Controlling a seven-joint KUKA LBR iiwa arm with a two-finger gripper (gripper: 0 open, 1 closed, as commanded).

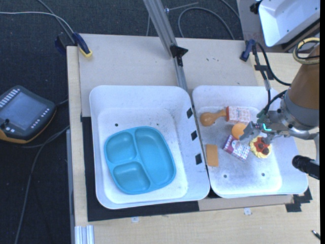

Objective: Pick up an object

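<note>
Reaching stage: jaws (258, 129), grip state unclear, hover beside an orange ball (237, 130); next, descend and close.

Bright, even overhead light is filling the scene, and no single lamp direction is standing out. The two white bins, left (139, 103) and right (244, 179), are reflecting strongly and looking slightly washed out, with fine specks on their floors still showing. The white housing (289, 6) at the upper right is glaring almost to pure white. Shadows are lying soft and short, gathering faintly under the blue divided plate (140, 159) and along the bin walls. The dark floor (30, 187) around the bench is swallowing detail. Focus is holding fairly sharp in the middle, while the small items in the right bin are looking a little soft and grainy. Straight edges are bending slightly toward the frame's borders.
</note>
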